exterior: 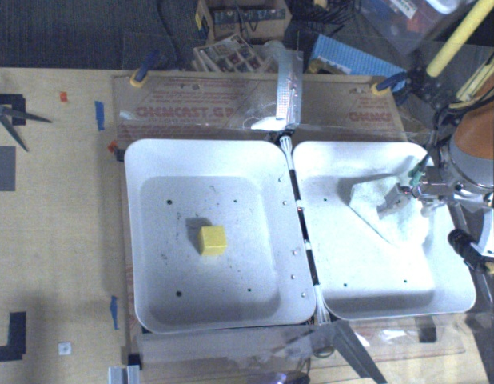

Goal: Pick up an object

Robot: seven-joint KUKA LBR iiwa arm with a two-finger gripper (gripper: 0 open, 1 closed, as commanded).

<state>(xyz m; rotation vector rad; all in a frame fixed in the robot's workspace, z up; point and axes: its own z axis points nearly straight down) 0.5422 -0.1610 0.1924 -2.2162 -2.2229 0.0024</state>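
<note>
A small yellow cube (213, 240) lies near the middle of the left bin (151, 166), casting a short shadow to its upper left. The arm comes in from the right, with its orange band at the frame's edge. Its gripper (393, 203) hangs low over the upper right part of the right bin (327, 162). A pale, whitish, crumpled-looking thing (365, 198) lies just below and to the left of the gripper. I cannot make out whether the gripper touches it. The cube is far from the gripper, across the divider between the bins.
The two bins meet at a central rim (299, 214). Behind them stand a taped clear sheet (199, 106), a blue pad (351, 58) and cables. Bare wooden bench (55, 214) stretches to the left, with blue tape marks on it.
</note>
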